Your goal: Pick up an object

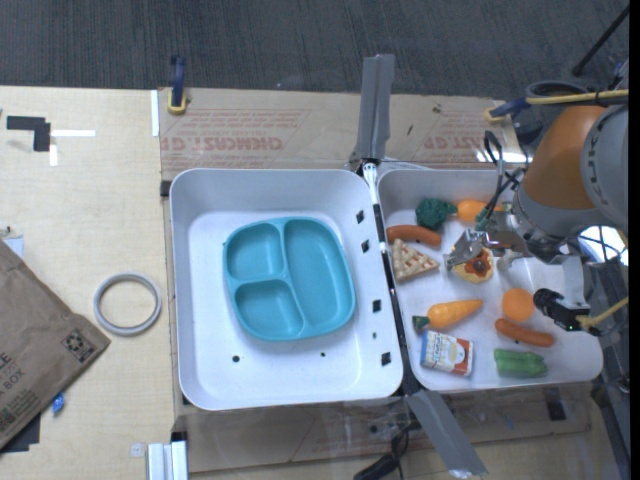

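The hand [468,253] is low in the right bin [590,368], right over a small round toy food [478,267] with red on top, between the waffle slice [412,262] and the orange ball [517,304]. Whether it is open or closed around that piece I cannot tell, as the wrist hides the tips. Nothing looks lifted yet, so the pick seems at the reaching or closing stage; the grasp and lift remain. The left bin [190,298] holds a blue divided plate [289,278].

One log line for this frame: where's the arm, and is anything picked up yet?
arm: over right bin | end effector: low at small tart, beside waffle wedge | lifted: nothing seen | blue tray: left bin
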`<state>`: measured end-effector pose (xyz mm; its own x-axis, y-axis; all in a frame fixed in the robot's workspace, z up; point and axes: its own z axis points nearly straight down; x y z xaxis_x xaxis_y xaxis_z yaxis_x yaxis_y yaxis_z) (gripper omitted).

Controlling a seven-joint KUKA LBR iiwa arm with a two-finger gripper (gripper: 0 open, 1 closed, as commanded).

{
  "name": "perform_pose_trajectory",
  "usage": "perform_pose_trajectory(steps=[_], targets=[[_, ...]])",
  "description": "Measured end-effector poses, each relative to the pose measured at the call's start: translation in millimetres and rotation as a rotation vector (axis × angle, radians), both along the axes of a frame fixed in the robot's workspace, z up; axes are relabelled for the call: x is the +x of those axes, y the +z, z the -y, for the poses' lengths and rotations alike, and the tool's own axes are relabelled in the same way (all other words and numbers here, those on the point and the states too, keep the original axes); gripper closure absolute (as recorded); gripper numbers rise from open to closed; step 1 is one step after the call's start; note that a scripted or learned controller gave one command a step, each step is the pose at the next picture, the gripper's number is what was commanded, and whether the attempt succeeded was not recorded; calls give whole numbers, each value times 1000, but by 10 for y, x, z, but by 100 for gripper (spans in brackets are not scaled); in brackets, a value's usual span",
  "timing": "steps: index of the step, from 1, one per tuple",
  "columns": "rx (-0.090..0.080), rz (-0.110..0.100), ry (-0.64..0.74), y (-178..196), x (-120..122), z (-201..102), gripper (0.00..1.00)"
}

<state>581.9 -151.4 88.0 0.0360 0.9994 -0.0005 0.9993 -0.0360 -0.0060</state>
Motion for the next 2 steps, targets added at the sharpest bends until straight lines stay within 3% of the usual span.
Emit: perform_pose_trajectory(steps=[1, 2], targets=[[-4, 4, -3, 105, 23, 32, 100], [-1, 0, 100, 1398, 358, -846, 100]])
